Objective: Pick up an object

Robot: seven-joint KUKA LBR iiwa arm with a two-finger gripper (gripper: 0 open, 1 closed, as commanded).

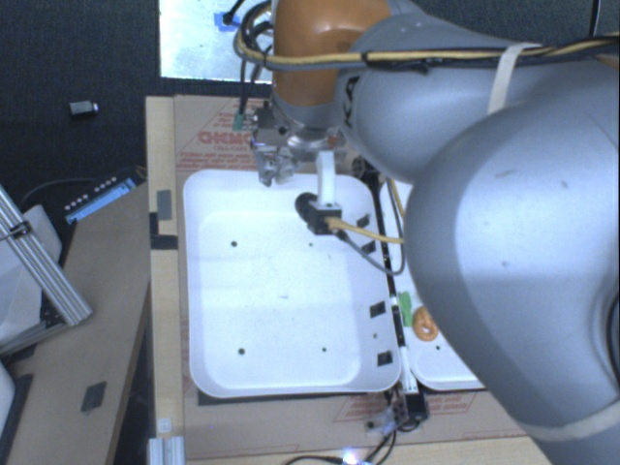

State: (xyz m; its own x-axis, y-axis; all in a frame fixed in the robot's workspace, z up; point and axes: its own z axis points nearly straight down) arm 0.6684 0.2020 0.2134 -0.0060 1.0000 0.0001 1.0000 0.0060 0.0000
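Note:
My gripper (pixel 275 170) hangs over the far rim of the left white bin (pixel 223 289), just below the orange band of the arm. Its two short fingers stand slightly apart, open, with nothing between them. A white and black fitting (pixel 320 206) juts from the wrist over the bin's far right corner. A small orange object (pixel 424 325) with a green piece (pixel 406 305) beside it lies at the left edge of the right bin (pixel 441 371), well away from the gripper. The arm's grey body hides most of the right bin.
The left bin's floor shows a few small dark specks. A divider with black clips (pixel 387 308) runs between the bins. Cardboard (pixel 208 139) lies under them. Left of the bench are a metal rail (pixel 44 269) and a blue strip (pixel 97 197).

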